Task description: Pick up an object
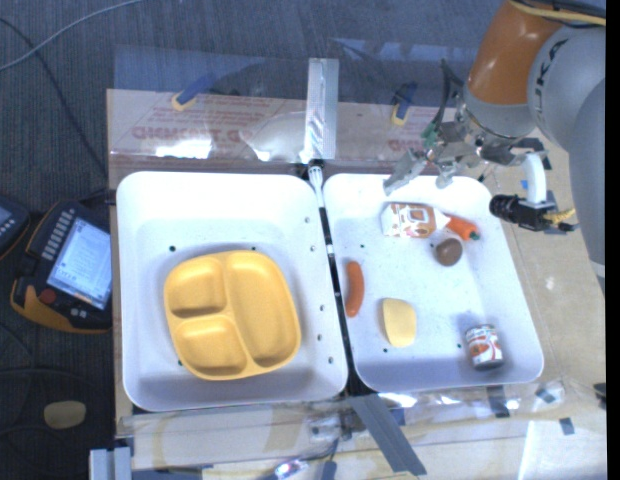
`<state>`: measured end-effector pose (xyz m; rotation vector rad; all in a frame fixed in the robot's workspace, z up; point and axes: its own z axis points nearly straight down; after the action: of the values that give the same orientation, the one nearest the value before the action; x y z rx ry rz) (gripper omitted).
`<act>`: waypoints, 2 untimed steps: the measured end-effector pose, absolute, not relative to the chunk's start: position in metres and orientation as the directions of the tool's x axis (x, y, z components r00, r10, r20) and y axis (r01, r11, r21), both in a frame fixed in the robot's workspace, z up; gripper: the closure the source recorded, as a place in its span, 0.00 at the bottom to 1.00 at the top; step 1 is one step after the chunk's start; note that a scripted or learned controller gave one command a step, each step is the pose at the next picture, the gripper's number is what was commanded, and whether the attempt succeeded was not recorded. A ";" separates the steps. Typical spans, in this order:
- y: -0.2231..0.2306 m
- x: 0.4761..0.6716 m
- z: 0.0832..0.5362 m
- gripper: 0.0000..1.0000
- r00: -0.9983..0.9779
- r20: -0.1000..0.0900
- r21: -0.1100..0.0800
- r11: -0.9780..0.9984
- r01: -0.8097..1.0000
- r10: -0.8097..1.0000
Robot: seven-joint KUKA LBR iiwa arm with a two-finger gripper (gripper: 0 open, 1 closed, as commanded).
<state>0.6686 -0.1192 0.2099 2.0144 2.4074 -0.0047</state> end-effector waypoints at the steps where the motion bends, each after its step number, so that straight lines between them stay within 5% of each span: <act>1: -0.177 0.625 0.161 0.00 -0.176 -0.002 -0.003 0.176 0.984 0.984; 2: -0.209 0.640 0.093 0.00 -0.251 0.000 0.001 0.251 0.968 0.968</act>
<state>0.6401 -0.2086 0.0933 1.9221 2.4841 0.0011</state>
